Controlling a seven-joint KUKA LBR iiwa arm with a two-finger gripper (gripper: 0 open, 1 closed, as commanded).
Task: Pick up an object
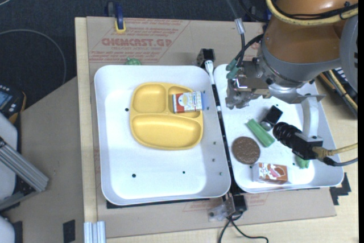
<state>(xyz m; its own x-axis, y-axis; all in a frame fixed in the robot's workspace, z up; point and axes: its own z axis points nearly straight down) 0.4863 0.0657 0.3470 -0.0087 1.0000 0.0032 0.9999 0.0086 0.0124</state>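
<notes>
1. Cannot tell the opening of the jaws, poised over the upper left part of the right bin (319, 172).
2. Lying in that bin: green cylinder (260, 132), brown disc (246, 150), orange-and-white packet (272, 172).
3. In the left bin (159, 174): yellow divided plate (165, 129) bearing a small carton (188, 102).

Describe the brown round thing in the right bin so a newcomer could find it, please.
Start at the right-hand shallow white bin. Near its left wall lies a flat brown round disc, between a green stick above and a small orange and white carton below. It alone there is flat, round and brown.
</notes>
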